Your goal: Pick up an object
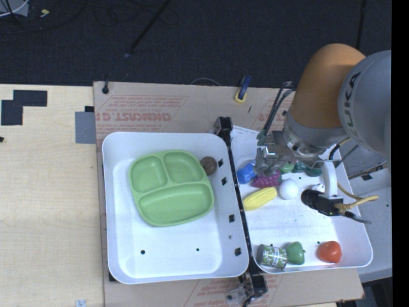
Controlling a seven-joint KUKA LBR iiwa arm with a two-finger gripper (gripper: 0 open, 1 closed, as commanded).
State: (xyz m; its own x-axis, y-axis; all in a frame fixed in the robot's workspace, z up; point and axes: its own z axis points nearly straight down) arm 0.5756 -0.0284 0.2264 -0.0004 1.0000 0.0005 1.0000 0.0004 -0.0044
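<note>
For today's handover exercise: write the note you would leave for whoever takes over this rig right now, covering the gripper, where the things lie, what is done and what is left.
Gripper: low over the right bin's far end, above the purple grapes and blue piece; finger state unclear.
Nearby: yellow corn, white ball.
Near edge: small can, green pepper, red tomato.
Left bin: green divided plate, brown ball beside it.
Done: nothing visibly lifted.
Left: grasp and lift one object.

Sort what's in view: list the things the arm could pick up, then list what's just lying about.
For the job: gripper; corn; grapes; white ball; blue toy; tomato; green pepper; can.

Lying about: green plate; brown ball; blue and yellow clip.
</note>
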